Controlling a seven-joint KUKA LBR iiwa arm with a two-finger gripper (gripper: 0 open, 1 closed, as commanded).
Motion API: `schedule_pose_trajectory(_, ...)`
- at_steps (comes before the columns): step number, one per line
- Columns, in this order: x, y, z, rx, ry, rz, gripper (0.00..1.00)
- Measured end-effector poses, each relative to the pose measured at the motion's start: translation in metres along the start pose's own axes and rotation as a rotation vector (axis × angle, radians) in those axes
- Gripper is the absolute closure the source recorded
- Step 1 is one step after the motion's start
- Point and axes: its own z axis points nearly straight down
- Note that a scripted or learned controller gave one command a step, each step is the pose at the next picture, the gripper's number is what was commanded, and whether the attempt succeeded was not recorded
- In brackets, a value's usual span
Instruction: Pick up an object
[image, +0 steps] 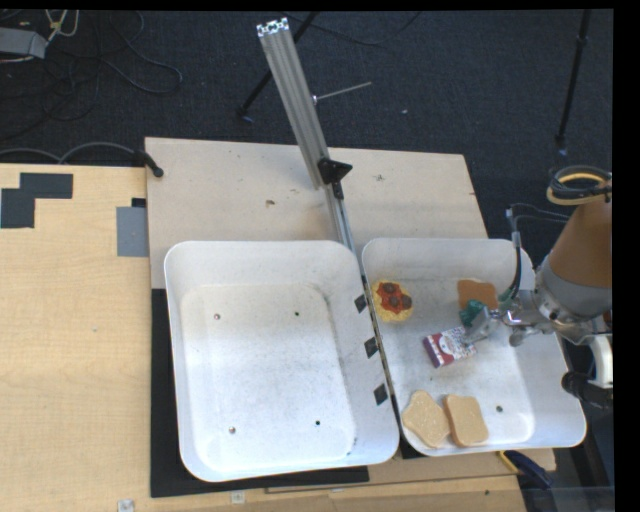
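We are seeing the gripper (478, 322) sitting low in the right bin (500, 258), touching a red-and-white packet (447, 348); we cannot tell its state, too small and blurry. One orange block (477, 292) is lying partly behind it. One pizza toy (392, 300), two bread slices (446, 419). Left bin (200, 270) is sitting beside on the desk (240, 190).

Looks like a robot lab. A robot arm (580, 262) reaches over a desk (250, 190) w/ 2 white bins (190, 300), a metal rail (300, 110) stands up from it, & loose cables (120, 50) lie on dark carpet (430, 80).
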Motion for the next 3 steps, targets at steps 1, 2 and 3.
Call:
schedule_pose_trajectory(1,0.000,0.003,0.015,-0.012,-0.001,0.001,0.00)
schedule_pose_trajectory(2,-0.001,0.003,0.004,-0.013,-0.002,0.004,1.00)
schedule_pose_trajectory(3,-0.004,0.004,-0.038,-0.009,-0.003,-0.001,1.00)
